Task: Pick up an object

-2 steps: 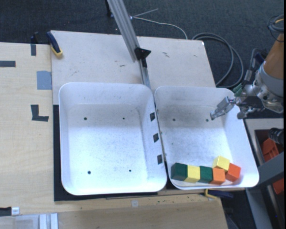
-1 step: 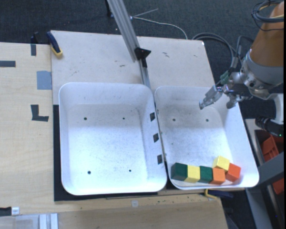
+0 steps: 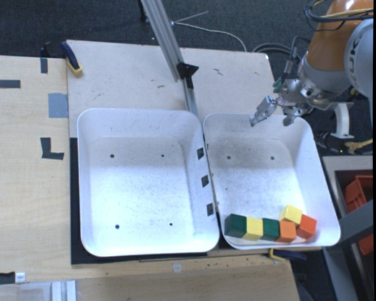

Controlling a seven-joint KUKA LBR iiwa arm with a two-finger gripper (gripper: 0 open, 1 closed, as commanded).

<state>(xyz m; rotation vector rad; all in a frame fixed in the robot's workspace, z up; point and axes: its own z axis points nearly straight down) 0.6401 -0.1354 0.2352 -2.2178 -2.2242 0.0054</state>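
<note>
End effector [image 3: 273, 116] — 2 fingers spread open, gripping nothing — hovers above right bin's [image 3: 319, 168] far rim.

Arm [image 3: 344, 36] cut off at right edge.

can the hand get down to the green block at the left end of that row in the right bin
Probably yes. The hand is open above the right bin's far rim, with bare floor between it and the green block. The near wall and adjoining yellow block crowd it.
</note>
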